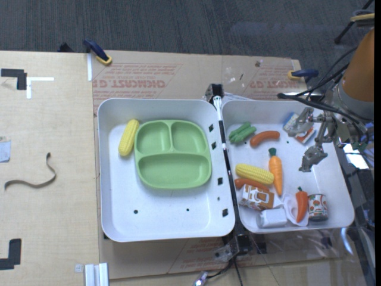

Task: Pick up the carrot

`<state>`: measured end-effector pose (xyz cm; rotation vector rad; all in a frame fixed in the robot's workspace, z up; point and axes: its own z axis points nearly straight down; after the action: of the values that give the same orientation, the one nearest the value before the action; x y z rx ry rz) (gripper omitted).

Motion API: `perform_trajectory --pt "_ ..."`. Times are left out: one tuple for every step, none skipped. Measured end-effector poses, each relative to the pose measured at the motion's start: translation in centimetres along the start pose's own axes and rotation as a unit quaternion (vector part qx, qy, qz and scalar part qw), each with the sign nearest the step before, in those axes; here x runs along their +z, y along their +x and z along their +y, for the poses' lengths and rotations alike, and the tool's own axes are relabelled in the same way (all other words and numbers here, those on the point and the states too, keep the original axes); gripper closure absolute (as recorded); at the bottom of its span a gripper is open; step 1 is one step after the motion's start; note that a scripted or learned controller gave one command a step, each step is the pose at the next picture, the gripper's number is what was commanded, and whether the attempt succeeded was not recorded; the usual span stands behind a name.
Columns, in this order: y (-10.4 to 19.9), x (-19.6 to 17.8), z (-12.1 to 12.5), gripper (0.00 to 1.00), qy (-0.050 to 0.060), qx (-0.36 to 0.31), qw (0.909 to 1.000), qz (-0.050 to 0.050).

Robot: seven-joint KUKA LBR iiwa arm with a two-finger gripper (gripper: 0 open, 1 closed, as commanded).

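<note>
claw [314, 155] hangs over the right bin [342, 186], grip state cannot be told; carrot [275, 169] lies just left of it, untouched

Arm [360, 70] in from the right, wrist bent down, gripper [312, 158] low.
</note>
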<state>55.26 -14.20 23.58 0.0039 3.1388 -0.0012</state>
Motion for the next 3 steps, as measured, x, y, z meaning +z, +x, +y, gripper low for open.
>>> perform_trajectory --pt "-2.3 12.4 1.9 0.00 0.000 -0.080 0.9968 0.000" --pt "0.1 14.1 -1.7 0.00 0.000 0.004 1.0000 -0.001" --pt "-0.2 13.1 -1.5 1.00 0.001 0.002 1.0000 -0.003"
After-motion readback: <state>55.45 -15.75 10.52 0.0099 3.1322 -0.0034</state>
